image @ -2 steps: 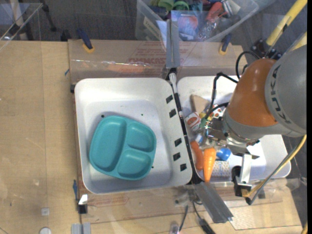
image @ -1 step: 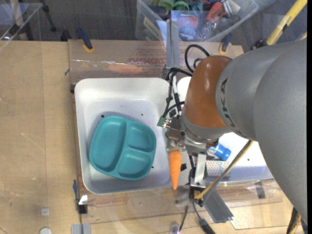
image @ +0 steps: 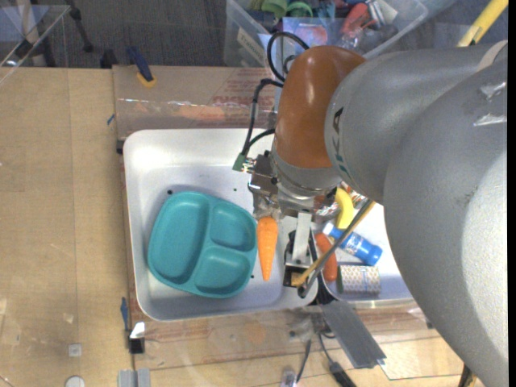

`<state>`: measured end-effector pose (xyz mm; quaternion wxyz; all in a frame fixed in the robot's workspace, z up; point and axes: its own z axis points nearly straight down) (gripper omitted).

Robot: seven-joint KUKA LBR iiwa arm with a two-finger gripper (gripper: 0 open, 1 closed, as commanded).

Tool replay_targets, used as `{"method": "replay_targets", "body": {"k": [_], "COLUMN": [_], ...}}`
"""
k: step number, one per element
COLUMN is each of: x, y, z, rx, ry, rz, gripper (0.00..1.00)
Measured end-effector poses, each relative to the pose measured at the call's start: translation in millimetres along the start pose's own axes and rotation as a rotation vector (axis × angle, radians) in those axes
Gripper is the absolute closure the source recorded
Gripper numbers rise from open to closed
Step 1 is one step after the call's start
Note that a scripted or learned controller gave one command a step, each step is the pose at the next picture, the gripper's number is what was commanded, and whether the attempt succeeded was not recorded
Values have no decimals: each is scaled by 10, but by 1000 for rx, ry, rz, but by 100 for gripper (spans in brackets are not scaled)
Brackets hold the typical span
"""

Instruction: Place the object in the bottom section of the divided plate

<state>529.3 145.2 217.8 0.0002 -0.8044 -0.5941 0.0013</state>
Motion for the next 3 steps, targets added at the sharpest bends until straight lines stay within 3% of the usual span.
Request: {"method": "replay_targets", "body": {"k": [1, 2, 3], "x": [730, 957, 961], "y": [90, 399, 398], "z": [-54, 724, 722], "rx": [-1, 3, 3], "ry": [0, -1, -1], "rz": [-48, -345, -346], "gripper": [100, 100, 0]}}
